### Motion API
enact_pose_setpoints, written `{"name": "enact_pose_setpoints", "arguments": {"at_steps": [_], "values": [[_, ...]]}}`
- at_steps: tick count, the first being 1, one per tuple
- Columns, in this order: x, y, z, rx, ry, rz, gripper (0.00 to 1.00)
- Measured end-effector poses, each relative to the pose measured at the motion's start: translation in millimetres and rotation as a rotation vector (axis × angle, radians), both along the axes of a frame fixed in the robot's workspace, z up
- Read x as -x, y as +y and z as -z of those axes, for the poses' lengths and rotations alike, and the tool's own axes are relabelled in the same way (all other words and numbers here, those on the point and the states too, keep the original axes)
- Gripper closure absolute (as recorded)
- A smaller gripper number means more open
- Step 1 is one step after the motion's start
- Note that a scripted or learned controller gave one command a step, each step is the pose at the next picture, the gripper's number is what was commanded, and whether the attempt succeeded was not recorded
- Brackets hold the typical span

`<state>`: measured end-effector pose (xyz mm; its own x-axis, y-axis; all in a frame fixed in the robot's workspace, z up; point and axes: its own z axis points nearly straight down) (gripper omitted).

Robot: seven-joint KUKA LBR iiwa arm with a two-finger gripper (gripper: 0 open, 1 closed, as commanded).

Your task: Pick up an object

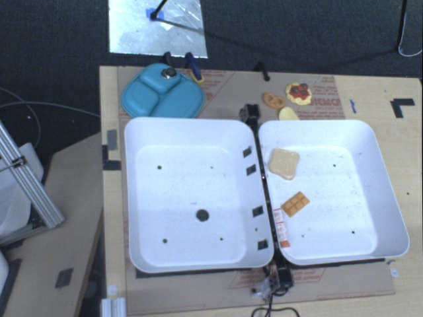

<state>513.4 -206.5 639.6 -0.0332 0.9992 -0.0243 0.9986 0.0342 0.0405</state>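
Observation:
In the right bin point(370, 177) lie a tan toast slice point(284, 164) near its upper left corner and an orange waffle-like piece point(295, 204) below it. A small dark round object point(202, 215) rests on the floor of the left bin point(142, 177).
Behind the bins on the bench sit a blue divided plate point(162, 93), a small pretzel-like toy point(273, 100), a round pizza-like toy point(299, 93) and a pale yellow piece point(288, 114). A silver sheet point(157, 17) lies on the dark floor. An aluminium frame point(23, 177) stands at the left.

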Motion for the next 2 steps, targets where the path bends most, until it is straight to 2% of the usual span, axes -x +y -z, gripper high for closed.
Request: {"name": "enact_pose_setpoints", "arguments": {"at_steps": [2], "values": [[-0.5,0.5,-23.1,0.005,-0.008,-0.006,1.0]]}}
